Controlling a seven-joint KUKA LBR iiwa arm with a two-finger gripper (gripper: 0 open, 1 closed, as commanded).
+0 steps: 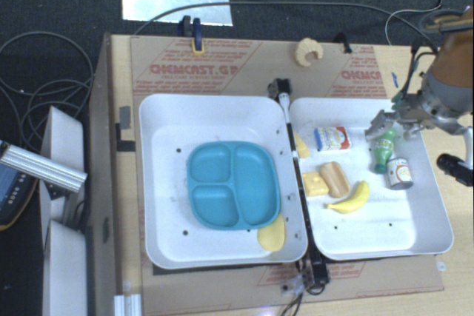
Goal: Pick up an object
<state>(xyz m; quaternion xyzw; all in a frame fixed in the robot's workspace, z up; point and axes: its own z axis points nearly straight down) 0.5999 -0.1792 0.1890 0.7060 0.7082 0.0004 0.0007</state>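
My gripper [392, 128] hangs over the back right part of the right bin [429, 233], and its fingers stand open. A green bottle [383, 152] lies right under it, with its top end reaching up between the fingertips. A small white and red can [400, 174] lies just right of the bottle. A banana [351, 199], a tan sausage-like roll [335, 177], a yellow block [314, 184] and a white, red and blue packet [331, 138] lie further left in that bin.
The left bin [159, 181] bears a blue divided plate [232, 184] with a pale yellow piece [272, 235] at its front right corner. A small yellow item [300, 146] rests against the divider. A beige lump [309, 52] sits on the cardboard behind the bins.
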